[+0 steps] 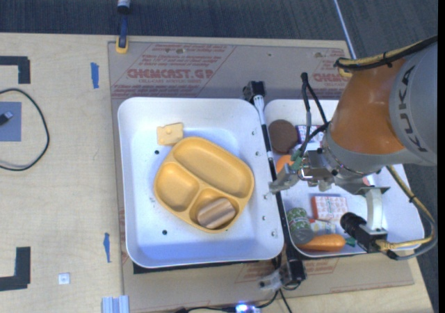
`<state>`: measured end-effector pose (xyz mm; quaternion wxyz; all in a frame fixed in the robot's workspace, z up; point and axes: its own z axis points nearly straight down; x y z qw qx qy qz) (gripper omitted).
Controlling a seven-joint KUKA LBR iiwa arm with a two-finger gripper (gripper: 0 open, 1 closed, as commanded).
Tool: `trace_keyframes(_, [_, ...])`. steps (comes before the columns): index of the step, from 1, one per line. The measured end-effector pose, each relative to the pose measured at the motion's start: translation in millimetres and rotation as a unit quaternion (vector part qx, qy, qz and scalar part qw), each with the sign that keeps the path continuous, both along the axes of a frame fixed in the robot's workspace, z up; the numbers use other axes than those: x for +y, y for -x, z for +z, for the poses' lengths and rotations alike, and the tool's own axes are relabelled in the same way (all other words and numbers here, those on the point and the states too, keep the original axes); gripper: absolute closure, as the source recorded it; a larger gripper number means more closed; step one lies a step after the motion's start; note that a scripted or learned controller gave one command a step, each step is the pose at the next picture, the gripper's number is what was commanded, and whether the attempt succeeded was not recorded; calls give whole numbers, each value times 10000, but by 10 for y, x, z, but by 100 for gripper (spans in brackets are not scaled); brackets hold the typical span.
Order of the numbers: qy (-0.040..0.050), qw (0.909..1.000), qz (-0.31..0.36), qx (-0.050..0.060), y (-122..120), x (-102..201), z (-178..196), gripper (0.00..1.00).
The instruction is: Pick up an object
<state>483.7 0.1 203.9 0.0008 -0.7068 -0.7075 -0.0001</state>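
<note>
Orange-banded arm is hung low over right bin, prob. to reach clutter there — carrot-like piece, small box, brown lump — while gripper state can't be told, nothing seen held.

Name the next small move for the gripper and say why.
Probably lower straight down into the right bin. The gripper hangs by that bin's left wall above loose items: a green can, a red and white packet, an orange carrot-like piece. Nothing shows between its fingers.
</note>
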Motion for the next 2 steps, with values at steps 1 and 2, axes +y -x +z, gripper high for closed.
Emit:
trace_keyframes(1, [7, 10000, 0, -15, -298, 237, -193, 100])
trace_keyframes(2, [9, 10000, 8, -35, -311, 239, -89, 100])
